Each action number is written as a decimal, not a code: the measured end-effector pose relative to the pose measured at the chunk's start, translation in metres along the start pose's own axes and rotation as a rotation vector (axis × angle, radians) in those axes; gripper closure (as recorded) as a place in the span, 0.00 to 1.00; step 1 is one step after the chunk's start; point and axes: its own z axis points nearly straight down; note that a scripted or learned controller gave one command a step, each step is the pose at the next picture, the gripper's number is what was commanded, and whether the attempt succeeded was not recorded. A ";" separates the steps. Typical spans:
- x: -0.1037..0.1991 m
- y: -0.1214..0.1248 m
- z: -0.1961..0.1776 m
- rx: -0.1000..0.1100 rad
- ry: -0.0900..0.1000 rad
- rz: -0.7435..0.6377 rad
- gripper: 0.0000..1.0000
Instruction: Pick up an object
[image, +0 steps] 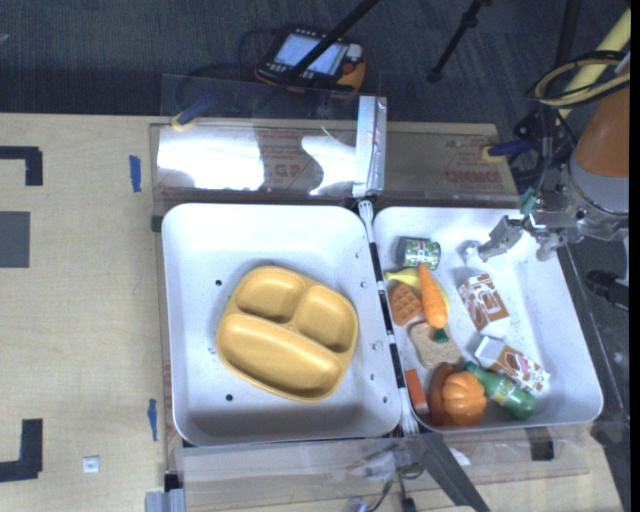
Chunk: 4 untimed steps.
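Yellow divided tray (287, 331) lies in left bin (190, 300); toy foods, among them a carrot (432, 295) and pumpkin (459, 394), crowd right bin (560, 330); gripper (510, 237) hovers over its far corner, fingers parted, holding nothing.

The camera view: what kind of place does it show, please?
Probably a robot test bench in a lab: two white bins, one holding toy food such as a carrot, a control pendant behind, and the arm's claw above.

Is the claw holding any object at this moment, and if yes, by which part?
Nothing is held. The claw hangs over the right bin near its far edge, above the toy food, with nothing between its fingers.
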 end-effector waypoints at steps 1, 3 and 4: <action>0.008 -0.019 0.085 -0.002 -0.001 0.042 0.00; -0.005 -0.010 0.108 -0.012 0.002 0.206 1.00; 0.066 -0.001 0.003 -0.003 -0.001 0.262 1.00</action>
